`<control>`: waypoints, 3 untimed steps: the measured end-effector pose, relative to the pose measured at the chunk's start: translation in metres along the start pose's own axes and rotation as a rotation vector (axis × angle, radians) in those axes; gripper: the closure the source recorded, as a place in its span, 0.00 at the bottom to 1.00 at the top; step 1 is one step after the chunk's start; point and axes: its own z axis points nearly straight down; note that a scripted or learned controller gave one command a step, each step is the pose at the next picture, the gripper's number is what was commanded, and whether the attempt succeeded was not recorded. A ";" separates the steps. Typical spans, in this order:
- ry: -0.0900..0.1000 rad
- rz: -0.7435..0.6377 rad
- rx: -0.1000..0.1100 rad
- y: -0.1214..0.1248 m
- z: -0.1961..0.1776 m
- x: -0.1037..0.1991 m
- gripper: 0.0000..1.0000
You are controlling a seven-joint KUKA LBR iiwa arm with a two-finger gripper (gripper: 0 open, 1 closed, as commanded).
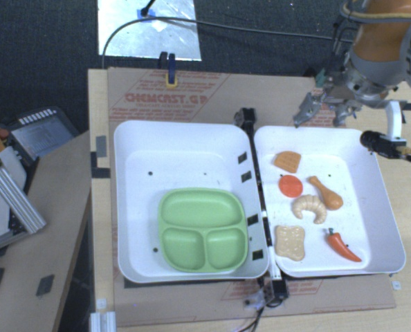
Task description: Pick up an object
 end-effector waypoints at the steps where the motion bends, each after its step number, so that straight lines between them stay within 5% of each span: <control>1: -0.001 -0.001 -0.012 0.002 -0.008 0.000 0.00; 3: -0.002 -0.001 -0.009 0.011 0.079 0.006 0.00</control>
